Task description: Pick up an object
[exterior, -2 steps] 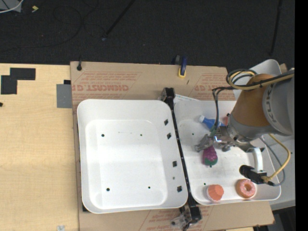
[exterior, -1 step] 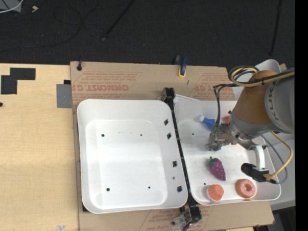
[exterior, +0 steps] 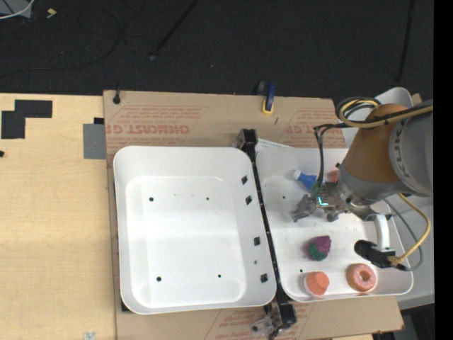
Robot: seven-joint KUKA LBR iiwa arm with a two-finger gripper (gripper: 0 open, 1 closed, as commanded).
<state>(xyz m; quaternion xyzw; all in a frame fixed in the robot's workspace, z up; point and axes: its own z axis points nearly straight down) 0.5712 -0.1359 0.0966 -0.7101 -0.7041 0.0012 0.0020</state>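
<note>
Half the blue object (exterior: 306, 180) hides behind the tool (exterior: 306, 211).

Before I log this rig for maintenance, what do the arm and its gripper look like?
The grey, rounded arm carries a broad orange band above the wrist. Yellow and black cables loop over it, and another yellow cable trails below. The small dark metal gripper shows a tiny green light.

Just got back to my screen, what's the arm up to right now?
The arm is reaching into the right bin, its gripper low over the bin floor near a blue object. A purple and green object, an orange object and a pink ring lie apart nearer the front. I see nothing gripped.
</note>
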